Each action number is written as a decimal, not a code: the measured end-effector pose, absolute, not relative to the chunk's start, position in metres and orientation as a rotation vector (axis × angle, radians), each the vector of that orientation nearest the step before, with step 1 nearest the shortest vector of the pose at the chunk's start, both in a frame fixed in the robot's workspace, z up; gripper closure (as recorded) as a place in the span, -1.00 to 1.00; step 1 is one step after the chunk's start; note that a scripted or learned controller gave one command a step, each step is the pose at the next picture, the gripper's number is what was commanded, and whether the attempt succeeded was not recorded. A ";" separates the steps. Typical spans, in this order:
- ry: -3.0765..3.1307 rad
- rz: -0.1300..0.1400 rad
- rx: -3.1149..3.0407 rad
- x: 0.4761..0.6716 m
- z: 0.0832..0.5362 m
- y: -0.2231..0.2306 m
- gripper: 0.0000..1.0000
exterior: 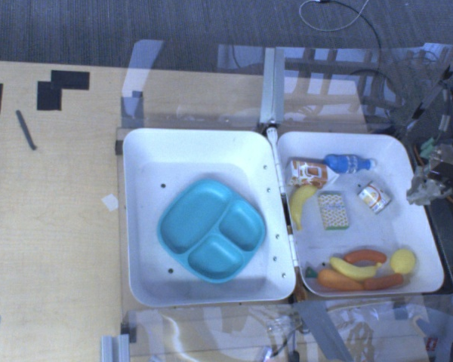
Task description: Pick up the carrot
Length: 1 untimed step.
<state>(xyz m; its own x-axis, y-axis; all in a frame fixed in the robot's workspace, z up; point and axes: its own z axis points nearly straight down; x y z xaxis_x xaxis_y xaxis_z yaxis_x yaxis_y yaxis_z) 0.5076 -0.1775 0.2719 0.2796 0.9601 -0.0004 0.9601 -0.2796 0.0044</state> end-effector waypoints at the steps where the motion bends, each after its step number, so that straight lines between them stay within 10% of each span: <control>1: 1.890 0.007 2.500 0.509 0.283 -0.177 1.00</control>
<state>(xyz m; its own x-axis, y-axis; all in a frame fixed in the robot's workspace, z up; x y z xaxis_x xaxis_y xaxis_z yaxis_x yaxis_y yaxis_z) 0.5093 -0.1766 0.2829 0.2728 0.9621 -0.0007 0.9620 -0.2727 0.0085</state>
